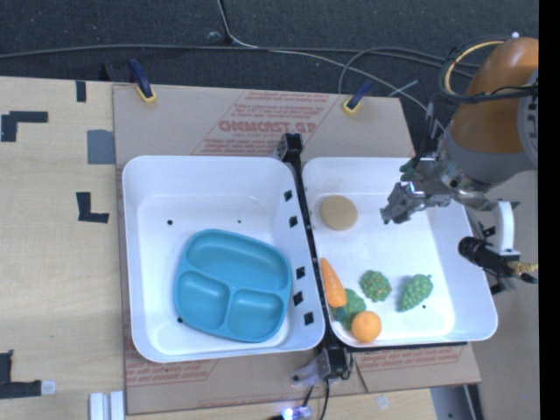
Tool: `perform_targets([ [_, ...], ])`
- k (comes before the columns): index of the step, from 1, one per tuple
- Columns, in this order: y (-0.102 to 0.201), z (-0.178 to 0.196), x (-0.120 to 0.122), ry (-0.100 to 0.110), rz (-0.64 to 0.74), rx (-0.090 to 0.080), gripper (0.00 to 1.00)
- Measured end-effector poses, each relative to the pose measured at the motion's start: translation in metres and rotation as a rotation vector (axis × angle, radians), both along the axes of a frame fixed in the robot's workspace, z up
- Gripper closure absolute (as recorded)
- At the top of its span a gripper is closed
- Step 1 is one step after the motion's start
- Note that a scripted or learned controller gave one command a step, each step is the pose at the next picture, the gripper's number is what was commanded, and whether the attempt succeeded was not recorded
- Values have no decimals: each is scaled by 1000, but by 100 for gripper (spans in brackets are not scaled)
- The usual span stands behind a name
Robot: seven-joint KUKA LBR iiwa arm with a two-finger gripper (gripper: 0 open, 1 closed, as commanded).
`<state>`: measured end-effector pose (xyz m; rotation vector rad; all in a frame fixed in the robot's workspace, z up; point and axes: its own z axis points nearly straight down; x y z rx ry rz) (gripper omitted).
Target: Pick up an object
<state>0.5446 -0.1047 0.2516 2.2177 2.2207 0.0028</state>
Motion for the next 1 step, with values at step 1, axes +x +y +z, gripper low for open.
perform_targets([
  [1,50,3,1,4,5,3,100],
])
